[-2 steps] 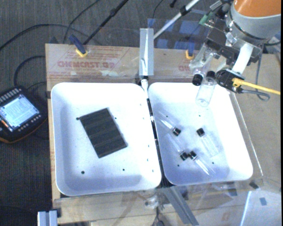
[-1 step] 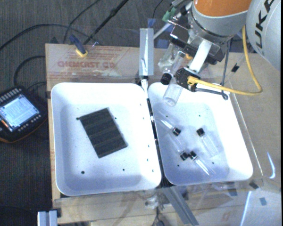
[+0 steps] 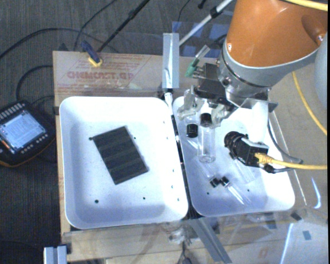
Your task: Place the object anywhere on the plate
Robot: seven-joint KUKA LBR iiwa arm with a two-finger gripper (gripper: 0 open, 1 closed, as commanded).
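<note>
Over the right bin [image 3: 275, 194], the gripper [image 3: 206, 139] hangs, its clear fingers apart. A small black object [image 3: 219, 181] lies just nearer, and the dark ridged plate [image 3: 120, 154] sits in the left bin [image 3: 77, 197]. Closing here would probably grab nothing.

Your arm [image 3: 275, 32] runs off top & right edges. It hides much of the right bin [image 3: 275, 194]. Small black bits [image 3: 219, 181] there: too tiny to ID.
</note>
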